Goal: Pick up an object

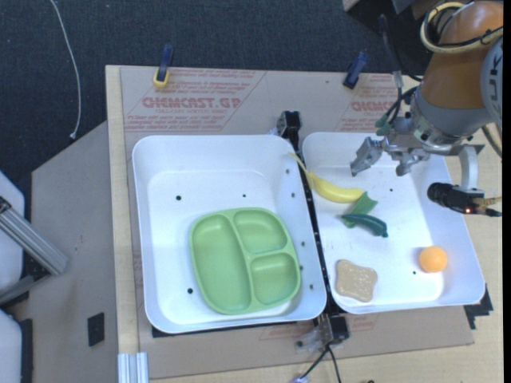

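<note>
- Surface (128, 214): I see cardboard sheet w/ red print, blue clamps at 12 o'clock edge, two white bins side by side on it.
- Left bin (160, 174): holds green divided tray (243, 259), sitting toward bin's 5 o'clock, three compartments.
- Right bin (455, 230): holds four small objs.
- Arm (459, 70): grey w/ orange band, in from 2 o'clock, over right bin's 12 o'clock end.
- Hand (389, 160): fingers spread open, nothing between them; hovers near bin's 12 o'clock rim, apart from every obj.
- Banana (331, 187): at bin's 10 o'clock, against the divider wall, at 8 o'clock from hand.
- Dark green piece (365, 216): just at banana's 5 o'clock, touching or nearly.
- Tan bread-like piece (355, 281): bin's 7 o'clock.
- Orange ball (432, 259): bin's 4 o'clock, well apart from hand.
</note>
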### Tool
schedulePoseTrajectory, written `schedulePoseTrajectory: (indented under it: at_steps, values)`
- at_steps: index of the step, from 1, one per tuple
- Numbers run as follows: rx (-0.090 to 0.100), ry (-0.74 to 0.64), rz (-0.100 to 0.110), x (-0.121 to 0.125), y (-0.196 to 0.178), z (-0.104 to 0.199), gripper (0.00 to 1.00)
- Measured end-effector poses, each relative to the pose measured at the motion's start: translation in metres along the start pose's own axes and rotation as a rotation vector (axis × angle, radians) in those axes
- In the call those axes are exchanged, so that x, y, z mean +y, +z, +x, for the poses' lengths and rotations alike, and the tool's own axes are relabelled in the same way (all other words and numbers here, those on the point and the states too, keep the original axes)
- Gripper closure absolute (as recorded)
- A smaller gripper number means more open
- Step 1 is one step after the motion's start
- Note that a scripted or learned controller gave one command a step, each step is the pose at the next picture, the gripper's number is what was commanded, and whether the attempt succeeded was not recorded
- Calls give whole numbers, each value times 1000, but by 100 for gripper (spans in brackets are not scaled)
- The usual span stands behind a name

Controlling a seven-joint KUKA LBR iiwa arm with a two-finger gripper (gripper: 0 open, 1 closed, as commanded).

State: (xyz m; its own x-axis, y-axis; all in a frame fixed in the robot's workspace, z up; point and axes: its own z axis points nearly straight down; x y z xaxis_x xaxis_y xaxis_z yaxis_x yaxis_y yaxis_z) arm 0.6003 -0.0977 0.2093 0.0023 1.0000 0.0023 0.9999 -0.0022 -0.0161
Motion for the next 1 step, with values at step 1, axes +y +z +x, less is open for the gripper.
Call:
schedulePoseTrajectory:
  at_steps: [1]
  values:
    - [-1, -2, -14, 3, -8, 0, 0]
